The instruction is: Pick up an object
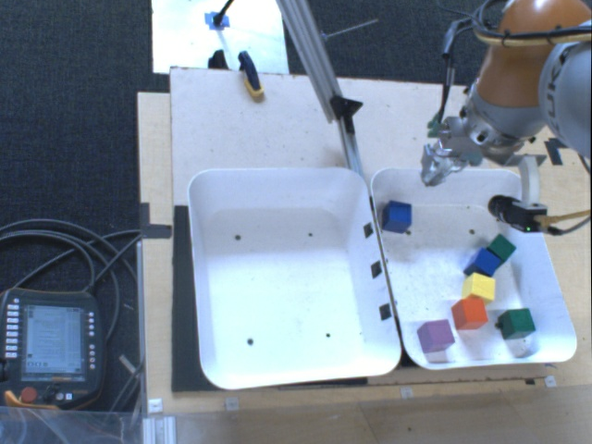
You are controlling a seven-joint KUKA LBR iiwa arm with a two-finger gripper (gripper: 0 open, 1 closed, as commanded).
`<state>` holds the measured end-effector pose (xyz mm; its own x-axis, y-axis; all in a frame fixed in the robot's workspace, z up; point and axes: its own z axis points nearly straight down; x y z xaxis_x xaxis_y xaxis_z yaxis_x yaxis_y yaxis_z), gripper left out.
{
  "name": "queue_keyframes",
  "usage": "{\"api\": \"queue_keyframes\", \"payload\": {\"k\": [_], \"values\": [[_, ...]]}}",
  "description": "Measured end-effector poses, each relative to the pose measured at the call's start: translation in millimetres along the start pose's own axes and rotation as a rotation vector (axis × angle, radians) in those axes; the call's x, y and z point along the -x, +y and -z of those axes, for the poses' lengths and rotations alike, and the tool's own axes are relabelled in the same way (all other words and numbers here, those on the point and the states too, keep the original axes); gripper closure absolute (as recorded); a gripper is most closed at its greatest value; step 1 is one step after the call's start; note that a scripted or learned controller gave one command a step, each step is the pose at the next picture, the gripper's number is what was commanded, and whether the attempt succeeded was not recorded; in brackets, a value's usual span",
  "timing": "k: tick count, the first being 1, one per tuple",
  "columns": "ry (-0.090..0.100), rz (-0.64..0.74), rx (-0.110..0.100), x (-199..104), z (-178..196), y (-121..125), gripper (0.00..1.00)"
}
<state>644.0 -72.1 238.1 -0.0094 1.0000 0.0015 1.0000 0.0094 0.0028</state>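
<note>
While its metal pincer point(437, 169) hangs, grip unreadable, a matte blue cube point(397, 216) sits apart.

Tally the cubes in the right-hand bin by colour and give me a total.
Blue cubes: 2, one apart near the divider, one in the cluster
Green cubes: 2
Yellow cube: 1
Orange cube: 1
Purple cube: 1
Total: 7

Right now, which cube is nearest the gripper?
The lone blue cube at the right bin's upper left, below the gripper. The others cluster lower right.
</note>
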Motion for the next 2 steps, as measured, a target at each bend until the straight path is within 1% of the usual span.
{"api": "queue_keyframes", "payload": {"k": [2], "values": [[0.001, 0.0, -0.004, -91, 2, -66, 1.0]]}}
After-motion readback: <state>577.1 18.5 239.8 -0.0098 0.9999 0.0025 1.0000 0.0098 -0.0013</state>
